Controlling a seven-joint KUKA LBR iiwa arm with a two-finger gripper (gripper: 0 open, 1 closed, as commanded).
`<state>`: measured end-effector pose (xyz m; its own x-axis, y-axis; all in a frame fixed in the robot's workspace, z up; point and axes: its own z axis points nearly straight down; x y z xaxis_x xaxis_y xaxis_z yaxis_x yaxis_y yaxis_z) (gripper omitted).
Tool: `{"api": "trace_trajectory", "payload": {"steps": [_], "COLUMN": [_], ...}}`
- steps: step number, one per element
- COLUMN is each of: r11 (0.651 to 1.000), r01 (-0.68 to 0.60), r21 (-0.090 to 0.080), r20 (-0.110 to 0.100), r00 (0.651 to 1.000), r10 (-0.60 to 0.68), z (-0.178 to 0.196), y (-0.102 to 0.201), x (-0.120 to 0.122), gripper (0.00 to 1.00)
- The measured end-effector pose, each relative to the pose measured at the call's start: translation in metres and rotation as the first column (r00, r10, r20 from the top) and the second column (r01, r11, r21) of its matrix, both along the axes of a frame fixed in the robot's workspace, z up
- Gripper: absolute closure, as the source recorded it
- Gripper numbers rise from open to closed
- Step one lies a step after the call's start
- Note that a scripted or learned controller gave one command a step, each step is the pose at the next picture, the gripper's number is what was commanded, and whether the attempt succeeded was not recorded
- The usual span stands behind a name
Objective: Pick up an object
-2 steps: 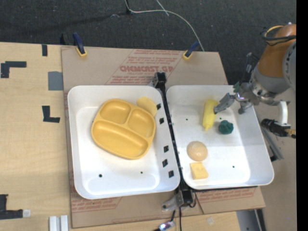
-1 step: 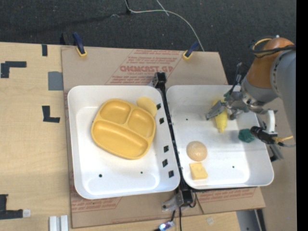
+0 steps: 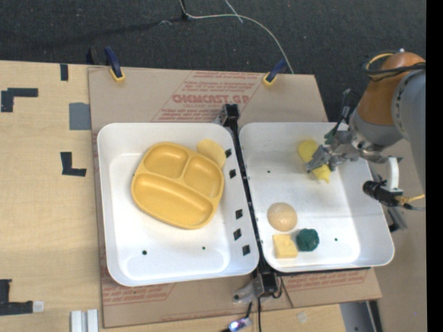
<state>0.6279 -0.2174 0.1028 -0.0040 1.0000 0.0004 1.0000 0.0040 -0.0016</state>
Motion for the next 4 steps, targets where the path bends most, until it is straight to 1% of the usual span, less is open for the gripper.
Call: {"api": "trace_trajectory", "payload": {"steps": [1,2,3,4], "r11": [1.0,1.0,1.0,1.0], "r01": [0.003,0.002,0.002,-0.002], "r21": [-0.001,-0.002,-0.002,0.001], "r20": [0.004,0.006,0.006,0.001], "r00": [1.0,1.0,1.0,1.0], "r10": [-0.003,-0.002,-0.002,0.002], "z": [0.05,0.107,0.148,0.153], "y": [-0.006,-0.001,-0.001,0.056], "x": [-0.006,-0.014,-0.013,-0.03], "gripper": [1.0,1.0,1.0,1.0]}}
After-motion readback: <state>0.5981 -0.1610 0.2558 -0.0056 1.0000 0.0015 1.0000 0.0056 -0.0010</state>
